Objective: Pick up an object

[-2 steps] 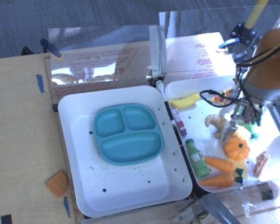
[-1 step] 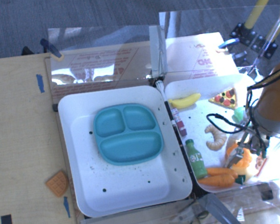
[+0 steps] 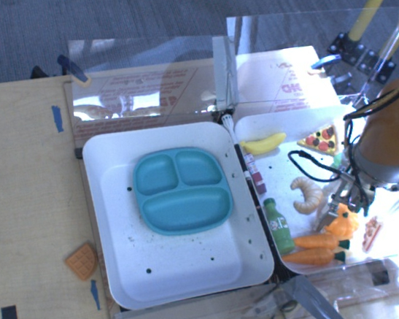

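My gripper (image 3: 346,208) hangs low over the right bin (image 3: 398,237), open, with nothing between its fingers. Its tips stand just above an orange toy (image 3: 344,226) and right of a croissant (image 3: 308,195). Two carrots (image 3: 314,248) lie along the bin's front, with a green bottle (image 3: 277,225) to their left. A banana (image 3: 264,144) and a pizza slice (image 3: 320,139) lie at the back of the bin. A red-and-white strip (image 3: 372,232) lies right of the orange toy.
The left bin (image 3: 127,276) holds a blue divided plate (image 3: 182,191). A waffle piece (image 3: 82,261) lies on the wooden board left of the bins. Black cables (image 3: 314,162) loop from the arm over the right bin.
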